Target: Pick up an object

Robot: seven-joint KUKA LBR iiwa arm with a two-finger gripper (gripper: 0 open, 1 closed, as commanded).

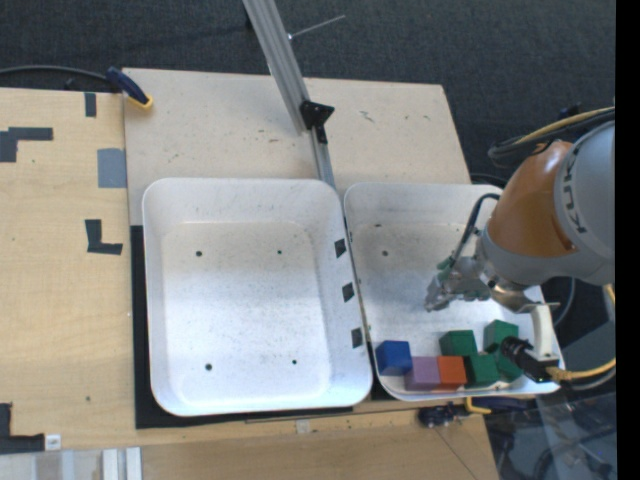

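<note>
Hovering gripper [447, 286], above right bin [400, 218], near blocks [440, 363]

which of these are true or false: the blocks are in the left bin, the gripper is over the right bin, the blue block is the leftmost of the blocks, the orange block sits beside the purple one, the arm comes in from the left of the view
1. The blocks are in the left bin. False: the blue block, purple block, orange block and green blocks lie in the right bin.
2. The gripper is over the right bin. True.
3. The blue block is the leftmost of the blocks. True.
4. The orange block sits beside the purple one. True, they look to be touching.
5. The arm comes in from the view's left. False: the arm reaches in from the right.
</note>
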